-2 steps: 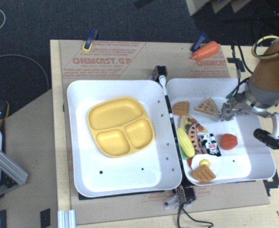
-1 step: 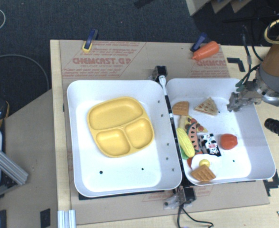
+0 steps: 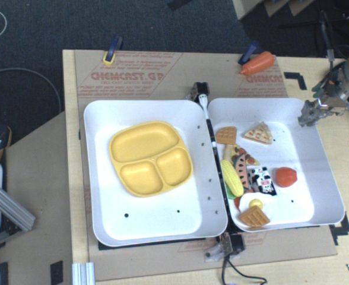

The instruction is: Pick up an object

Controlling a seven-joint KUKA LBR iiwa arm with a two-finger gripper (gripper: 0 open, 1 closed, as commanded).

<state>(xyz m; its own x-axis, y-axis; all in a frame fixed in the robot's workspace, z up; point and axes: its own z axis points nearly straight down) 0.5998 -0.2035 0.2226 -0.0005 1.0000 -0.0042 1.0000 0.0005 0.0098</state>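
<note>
Starting on the left: the left shallow white plastic bin (image 3: 100, 218) has a glossy yellow three-compartment plastic tray (image 3: 151, 157) sitting in it, rounded corners, smooth finish, tilted a bit relative to the bin walls.

The right shallow white plastic bin (image 3: 317, 177) has all the toy food, mostly bunched along its left wall. There's a tan square waffle-textured cracker (image 3: 226, 136) near the top, a yellow corn cob with a bumpy surface (image 3: 232, 177) lying lengthwise just beside the divider, and a brown and red striped piece (image 3: 244, 162) touching it. Next to that is a small black-and-white blocky item (image 3: 262, 180); can't tell what it is. A triangular pizza slice (image 3: 258, 133) sits apart toward the top, a smooth red tomato-like ball (image 3: 286, 176) is off on its own, and a tan waffle piece (image 3: 254, 218) is at the bottom corner.

The grey metal gripper (image 3: 311, 113) is over the right bin's top right rim, apart from all the food, holding nothing; can't tell how wide it's set.

Both bins sit on a pale wooden board (image 3: 156, 76) with faded red lettering, with an orange carrot-shaped toy (image 3: 257, 63) near its back edge. Dark carpet (image 3: 56, 10) around it.
</note>
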